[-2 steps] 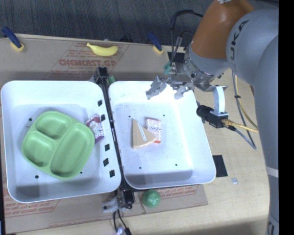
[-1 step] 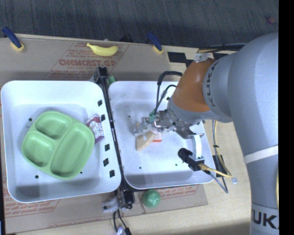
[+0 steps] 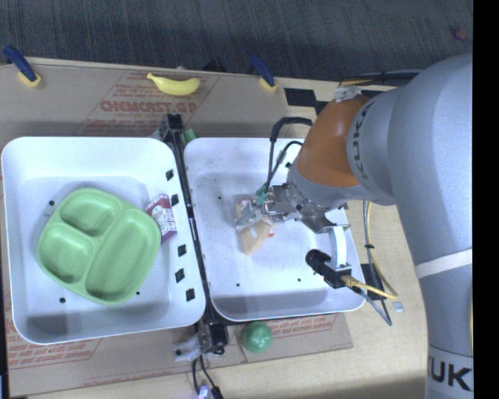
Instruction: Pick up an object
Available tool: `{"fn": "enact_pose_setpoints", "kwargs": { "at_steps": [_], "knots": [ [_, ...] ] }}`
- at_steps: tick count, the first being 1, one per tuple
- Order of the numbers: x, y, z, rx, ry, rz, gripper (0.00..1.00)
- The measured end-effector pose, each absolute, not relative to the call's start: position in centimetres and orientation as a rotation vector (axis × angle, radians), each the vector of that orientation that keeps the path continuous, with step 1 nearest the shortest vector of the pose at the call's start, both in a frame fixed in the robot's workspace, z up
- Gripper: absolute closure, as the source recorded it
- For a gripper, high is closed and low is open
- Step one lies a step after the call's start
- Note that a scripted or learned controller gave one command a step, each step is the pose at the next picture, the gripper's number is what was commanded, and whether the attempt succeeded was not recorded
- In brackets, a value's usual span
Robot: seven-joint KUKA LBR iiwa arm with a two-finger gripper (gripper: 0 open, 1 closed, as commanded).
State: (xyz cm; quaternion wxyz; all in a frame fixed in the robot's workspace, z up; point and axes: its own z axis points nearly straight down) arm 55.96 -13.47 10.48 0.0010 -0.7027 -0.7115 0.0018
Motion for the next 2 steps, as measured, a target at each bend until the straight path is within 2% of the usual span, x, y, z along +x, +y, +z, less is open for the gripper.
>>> {"fn": "enact_pose_setpoints", "kwargs": {
  "at_steps": [1,2],
  "knots": [
    [49.7,-9.8,20.8,-2.214,-2.228,0.0,1.0],
    [47.7,-11.9,20.5,-2.213,-2.228,0.004,1.0]
  ]
}}
